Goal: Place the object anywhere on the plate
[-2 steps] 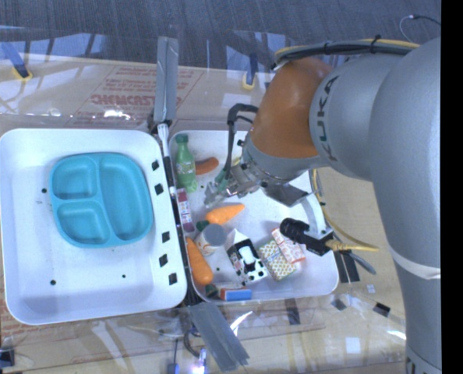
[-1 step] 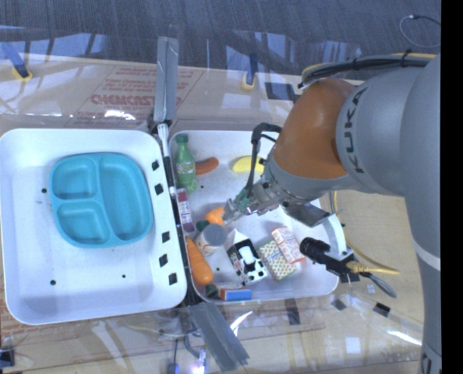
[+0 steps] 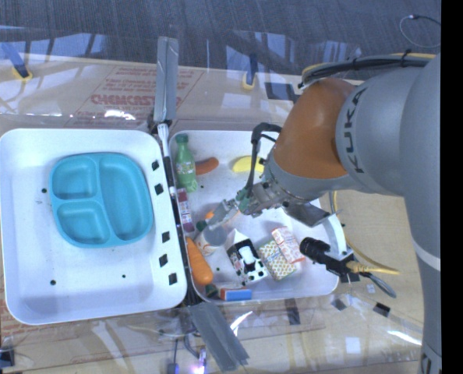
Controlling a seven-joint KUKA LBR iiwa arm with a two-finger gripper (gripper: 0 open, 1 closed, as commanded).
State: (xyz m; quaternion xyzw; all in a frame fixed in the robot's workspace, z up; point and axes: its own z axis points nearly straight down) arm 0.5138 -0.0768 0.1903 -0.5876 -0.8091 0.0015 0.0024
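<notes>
A light blue divided plate [image 3: 101, 198] lies in the left white bin [image 3: 29, 287]. In the right bin [image 3: 321, 287], my gripper [image 3: 233, 207] hangs low near the middle, reaching in from the right. Just left of its tip lies a clear, pale object [image 3: 214, 220]; whether the gripper touches it is hidden by the wrist. Around it are a green bottle [image 3: 185, 163], a brown sausage [image 3: 206, 165], a yellow piece [image 3: 245, 163], an orange carrot [image 3: 199, 262], a black-and-white item [image 3: 247, 260] and a patterned box [image 3: 283, 253].
A blue and red marker [image 3: 235, 294] lies at the right bin's front wall. A divider with black clips [image 3: 167, 232] separates the two bins. The arm's large orange and grey body [image 3: 333, 139] overhangs the right bin's back right part.
</notes>
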